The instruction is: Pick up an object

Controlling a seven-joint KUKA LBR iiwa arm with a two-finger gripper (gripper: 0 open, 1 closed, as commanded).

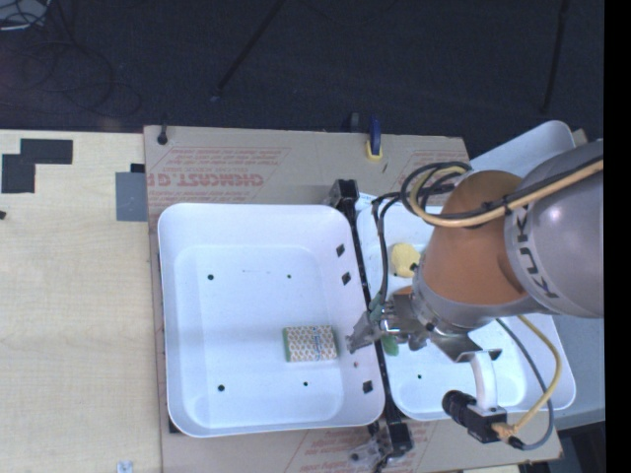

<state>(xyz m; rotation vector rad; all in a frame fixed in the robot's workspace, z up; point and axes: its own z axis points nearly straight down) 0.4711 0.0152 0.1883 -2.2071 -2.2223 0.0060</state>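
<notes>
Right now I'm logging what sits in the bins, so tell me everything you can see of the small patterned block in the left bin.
The patterned block is a small flat rectangle, greenish at its edges with a pale dotted top. It lies flat on the floor of the left bin, near the right wall, slightly skewed. Nothing touches it; the gripper is to its right, by the divider.

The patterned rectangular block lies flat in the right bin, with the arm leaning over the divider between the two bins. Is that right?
Not quite. The camera view shows the patterned rectangular block lying flat in the left bin, not the right bin. The arm does lean over the divider between the two bins, as you said.
</notes>
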